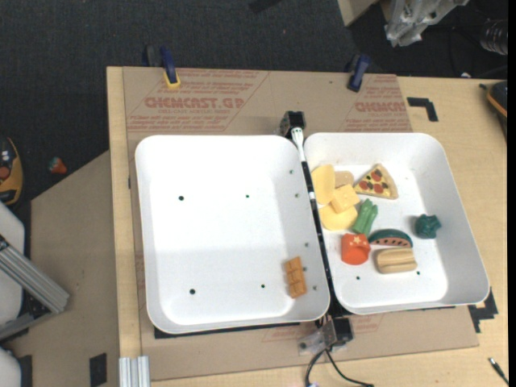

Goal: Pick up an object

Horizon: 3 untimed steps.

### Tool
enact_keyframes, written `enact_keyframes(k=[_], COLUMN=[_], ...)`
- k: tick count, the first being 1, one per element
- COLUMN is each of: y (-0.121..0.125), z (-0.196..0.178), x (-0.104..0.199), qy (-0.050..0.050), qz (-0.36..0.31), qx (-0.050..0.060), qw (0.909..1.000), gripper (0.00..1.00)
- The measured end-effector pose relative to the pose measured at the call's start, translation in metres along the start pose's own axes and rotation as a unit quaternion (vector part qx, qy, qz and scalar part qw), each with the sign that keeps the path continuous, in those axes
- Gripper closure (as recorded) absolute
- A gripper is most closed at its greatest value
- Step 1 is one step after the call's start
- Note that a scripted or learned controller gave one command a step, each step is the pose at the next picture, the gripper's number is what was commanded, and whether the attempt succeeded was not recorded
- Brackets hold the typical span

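The right bin (451, 176) holds a cluster of toy food. Yellow cheese pieces (326, 185) lie by its left wall, and a pizza slice (376, 181) sits to their right. Below them are a green vegetable (365, 216), a red tomato (355, 249), a watermelon slice (391, 237) and a tan bun (395, 260). A dark green broccoli (426, 226) lies apart at the right. In the left bin (210, 168), a small orange waffle piece (296, 276) rests near the front right corner. My gripper (409, 18) hangs at the top right, beyond the bench and well away from both bins.
Two clamps, one with a yellow tip (168, 67) and one blue (358, 72), grip the board's far edge. A black clip (293, 123) sits where the bins meet at the back. Cables (334, 341) trail at the front edge.
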<state>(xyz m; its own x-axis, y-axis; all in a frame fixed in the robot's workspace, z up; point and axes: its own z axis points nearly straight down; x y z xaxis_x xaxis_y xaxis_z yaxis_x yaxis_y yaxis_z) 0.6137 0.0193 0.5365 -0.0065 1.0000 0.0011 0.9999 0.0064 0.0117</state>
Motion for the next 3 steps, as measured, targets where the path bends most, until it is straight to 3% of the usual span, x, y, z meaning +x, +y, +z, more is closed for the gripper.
enact_keyframes(k=[1,2,3], y=[0.018,0.006,0.053], z=[0.112,0.246,0.203], x=[0.048,0.12,0.181], qy=[0.0,0.0,0.001], qz=[0.001,0.0,0.0], qx=[0.01,0.013,0.002], qw=[0.9999,0.9999,1.0], gripper=[1.0,1.0,1.0])
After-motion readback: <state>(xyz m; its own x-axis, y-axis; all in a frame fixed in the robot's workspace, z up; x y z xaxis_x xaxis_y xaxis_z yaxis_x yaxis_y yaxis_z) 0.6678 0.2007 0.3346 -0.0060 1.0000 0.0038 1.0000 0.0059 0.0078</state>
